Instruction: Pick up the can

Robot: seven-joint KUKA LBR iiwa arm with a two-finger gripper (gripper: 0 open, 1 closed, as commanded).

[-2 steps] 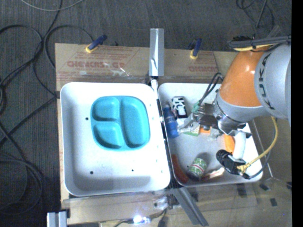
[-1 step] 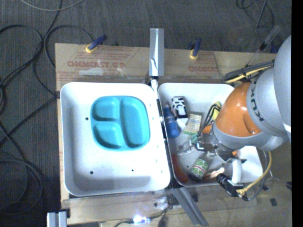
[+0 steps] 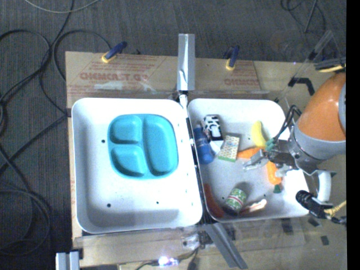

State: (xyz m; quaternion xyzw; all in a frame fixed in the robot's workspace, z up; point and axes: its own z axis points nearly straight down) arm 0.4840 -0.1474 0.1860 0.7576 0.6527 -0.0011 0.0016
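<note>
A: The small green-labelled metal can (image 3: 237, 198) lies on its side near the lower edge of the right-hand shallow white bin (image 3: 281, 112), lower centre-right of the frame. The two-finger gripper (image 3: 263, 157) sits up and to the right of it, well apart, over the orange and yellow pieces. Can't tell how far its fingers are spread from this angle, and nothing is visibly held between them.

B: Risks?

A: Mainly clutter. A dark red curved piece (image 3: 209, 198) lies just left of the can, and a pale flat bit (image 3: 256, 206) just beside it on the right. A descending finger could land on either one and knock the can away. It's on its side too, so I'd expect it to roll if the fingers close across the curve. It also sits near the bin's lower wall, which leaves little room for a finger on that side.

B: Anything else in the way?

A: An orange carrot-like toy (image 3: 249, 152) and a yellow banana-shaped toy (image 3: 257, 133) sit right by the gripper; it could grab one of those instead. The blue plastic bottle (image 3: 202, 148) and the checkered flat packet (image 3: 229, 148) are further left, out of the path.

B: Surface, room?

A: Bins are smooth white plastic, probably slippery. The left-hand white bin (image 3: 90, 196) holds a turquoise divided tray (image 3: 143, 145). Both bins sit on a cardboard-covered bench (image 3: 112, 75), clamped at the top. Dark carpet (image 3: 56, 32) with loose cables around it.
</note>
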